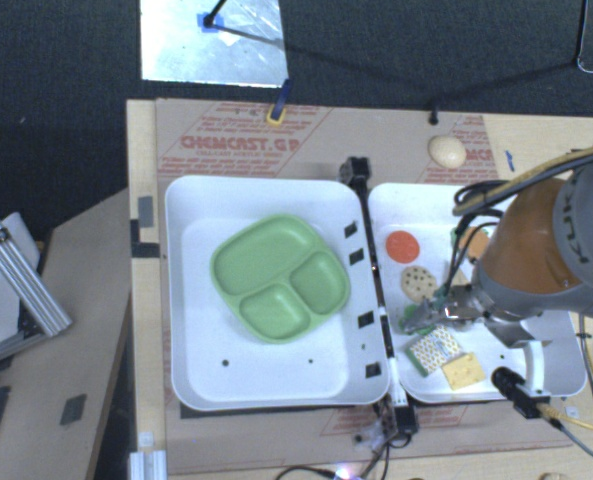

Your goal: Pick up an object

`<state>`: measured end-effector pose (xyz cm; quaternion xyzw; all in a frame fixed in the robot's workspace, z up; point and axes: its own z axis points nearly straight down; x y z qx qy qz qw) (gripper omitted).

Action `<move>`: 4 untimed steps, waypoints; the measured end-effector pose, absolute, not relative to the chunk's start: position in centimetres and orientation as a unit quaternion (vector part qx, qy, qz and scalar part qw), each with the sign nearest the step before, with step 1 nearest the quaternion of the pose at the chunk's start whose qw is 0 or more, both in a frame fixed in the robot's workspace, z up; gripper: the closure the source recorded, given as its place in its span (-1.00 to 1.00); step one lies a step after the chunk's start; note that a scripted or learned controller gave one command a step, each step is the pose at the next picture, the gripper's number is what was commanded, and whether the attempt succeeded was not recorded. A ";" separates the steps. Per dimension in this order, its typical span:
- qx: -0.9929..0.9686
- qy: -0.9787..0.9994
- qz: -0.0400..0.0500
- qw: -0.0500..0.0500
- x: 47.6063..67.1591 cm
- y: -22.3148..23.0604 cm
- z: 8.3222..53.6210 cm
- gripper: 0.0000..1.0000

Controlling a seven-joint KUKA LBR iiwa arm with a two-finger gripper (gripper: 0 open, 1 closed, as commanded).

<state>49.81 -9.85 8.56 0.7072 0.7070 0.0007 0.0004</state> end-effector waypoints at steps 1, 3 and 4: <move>0.707 0.707 0.003 0.002 50.0 -9.8 9.7 1.00; 0.706 0.709 0.002 0.003 49.0 -9.7 20.1 1.00; 0.706 0.709 0.001 0.002 49.2 -9.7 22.6 1.00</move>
